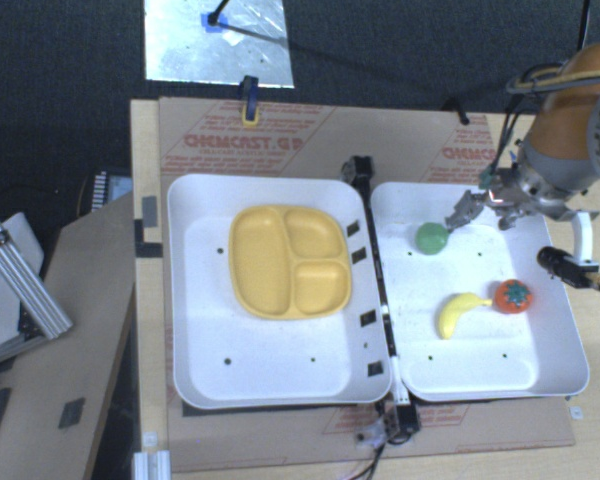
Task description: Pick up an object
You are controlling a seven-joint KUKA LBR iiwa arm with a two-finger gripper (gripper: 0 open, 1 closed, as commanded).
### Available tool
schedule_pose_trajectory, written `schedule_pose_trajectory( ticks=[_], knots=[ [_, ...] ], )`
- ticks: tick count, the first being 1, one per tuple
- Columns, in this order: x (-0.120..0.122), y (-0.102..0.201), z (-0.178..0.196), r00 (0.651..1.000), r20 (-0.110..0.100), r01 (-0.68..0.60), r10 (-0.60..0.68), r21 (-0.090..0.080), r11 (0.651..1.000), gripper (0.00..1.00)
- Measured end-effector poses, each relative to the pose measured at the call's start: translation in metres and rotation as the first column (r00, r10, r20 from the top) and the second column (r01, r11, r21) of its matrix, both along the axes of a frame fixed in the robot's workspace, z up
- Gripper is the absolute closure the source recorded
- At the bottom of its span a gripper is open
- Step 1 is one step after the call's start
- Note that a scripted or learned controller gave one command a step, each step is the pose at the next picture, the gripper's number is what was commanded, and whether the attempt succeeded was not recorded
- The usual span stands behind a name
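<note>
The end effector hangs just beside the green ball in the right bin; I cannot tell its state. The ball looks round and may roll aside if touched off-centre, spoiling the pick.

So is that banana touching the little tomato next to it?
Cannot tell. In the camera view the banana's upper tip runs right up to the tomato, with no plain gap or contact showing.
</note>
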State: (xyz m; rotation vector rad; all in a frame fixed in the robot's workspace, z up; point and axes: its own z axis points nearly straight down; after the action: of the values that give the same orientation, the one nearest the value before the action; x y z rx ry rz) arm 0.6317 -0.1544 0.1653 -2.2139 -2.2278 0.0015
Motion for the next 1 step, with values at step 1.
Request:
schedule_pose_trajectory(
  ticks=[1],
  knots=[
    [0.0028, 0.001, -0.0393, 1.0, 0.002, 0.0, 0.0, 0.001, 1.0, 0.0]
  ],
)
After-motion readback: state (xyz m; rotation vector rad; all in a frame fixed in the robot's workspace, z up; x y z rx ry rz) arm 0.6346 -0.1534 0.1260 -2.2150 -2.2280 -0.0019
